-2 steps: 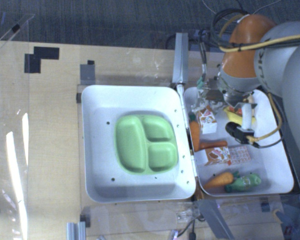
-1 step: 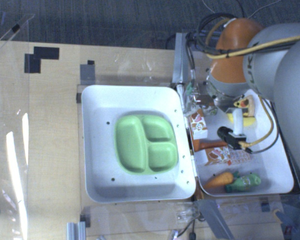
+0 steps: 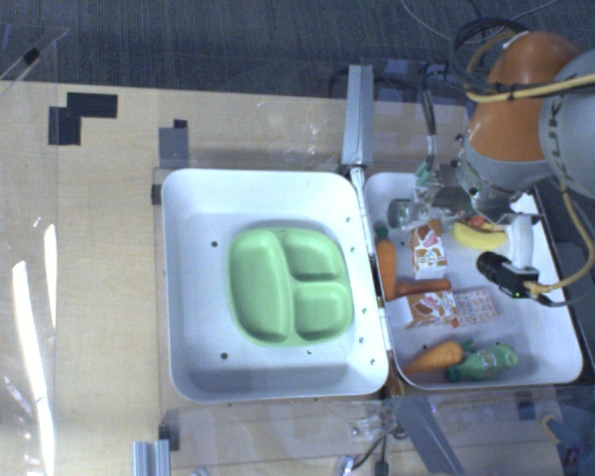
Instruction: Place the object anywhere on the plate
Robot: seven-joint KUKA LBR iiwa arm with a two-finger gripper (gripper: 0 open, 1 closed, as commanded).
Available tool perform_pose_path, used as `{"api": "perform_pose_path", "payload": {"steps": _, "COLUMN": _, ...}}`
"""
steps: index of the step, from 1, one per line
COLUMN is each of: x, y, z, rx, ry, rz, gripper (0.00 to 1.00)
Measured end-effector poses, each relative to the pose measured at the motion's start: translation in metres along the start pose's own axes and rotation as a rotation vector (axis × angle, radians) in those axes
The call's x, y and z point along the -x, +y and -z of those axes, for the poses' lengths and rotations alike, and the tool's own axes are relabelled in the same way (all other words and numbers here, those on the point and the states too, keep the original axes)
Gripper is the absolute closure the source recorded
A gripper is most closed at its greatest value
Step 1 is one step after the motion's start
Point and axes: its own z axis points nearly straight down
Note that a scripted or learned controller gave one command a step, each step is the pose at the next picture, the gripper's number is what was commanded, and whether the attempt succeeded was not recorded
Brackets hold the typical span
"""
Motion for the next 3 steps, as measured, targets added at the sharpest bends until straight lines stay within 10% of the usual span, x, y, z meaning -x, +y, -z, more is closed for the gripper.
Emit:
{"api": "perform_pose_path", "payload": {"steps": 1, "x": -0.065, "y": 0.019, "z": -0.007, "rx": 0.0, "ry": 0.001, "rz": 0.248, "gripper": 1.0}}
{"api": "perform_pose_path", "payload": {"steps": 2, "x": -0.036, "y": 0.014, "z": 0.025, "rx": 0.001, "ry": 0.0, "rz": 0.271, "gripper": 1.0}}
{"api": "perform_pose_path", "payload": {"steps": 3, "x": -0.102, "y": -0.039, "z": -0.001, "rx": -0.002, "ry": 0.002, "rz": 0.355, "gripper": 1.0}}
